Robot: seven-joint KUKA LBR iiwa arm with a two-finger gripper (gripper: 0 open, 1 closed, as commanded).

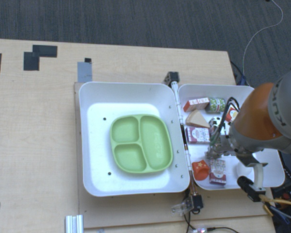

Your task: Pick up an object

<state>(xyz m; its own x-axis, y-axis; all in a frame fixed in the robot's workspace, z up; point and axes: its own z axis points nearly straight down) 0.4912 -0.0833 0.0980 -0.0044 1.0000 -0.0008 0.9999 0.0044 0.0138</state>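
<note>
We see the gripper [216, 149] lowered into the right bin [276, 176], just above a small red-and-white packet [217, 173] near an orange-red item [200, 169]; we cannot tell its state. Farther back lie a dark red carton [198, 135], a tan wedge [198, 119] and a green can [216, 104]. The left bin [87, 130] holds a green divided plate [141, 143].
</note>
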